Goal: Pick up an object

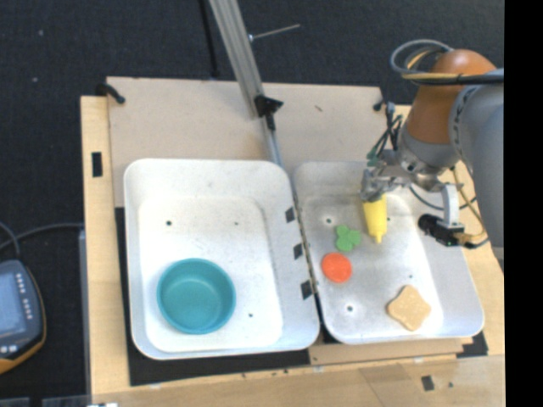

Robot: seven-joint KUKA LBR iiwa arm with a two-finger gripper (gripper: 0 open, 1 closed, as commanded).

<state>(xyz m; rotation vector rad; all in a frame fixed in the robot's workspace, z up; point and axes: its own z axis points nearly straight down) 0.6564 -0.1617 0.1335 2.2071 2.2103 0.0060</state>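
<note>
My gripper hangs over the back of the right bin, reaching in from the right. The upper end of a yellow oblong object sits between its fingers, and the gripper is shut on it. The yellow object points downward toward the bin floor; I cannot tell whether its lower tip touches. Just left of that tip lies a small green clover-shaped piece. In front of it sits an orange round object. A tan bread-like piece lies near the bin's front right corner.
The left bin holds a teal bowl at its front left. A slanted metal pole rises from behind the bins near their shared edge. A dark divider with clips separates the bins.
</note>
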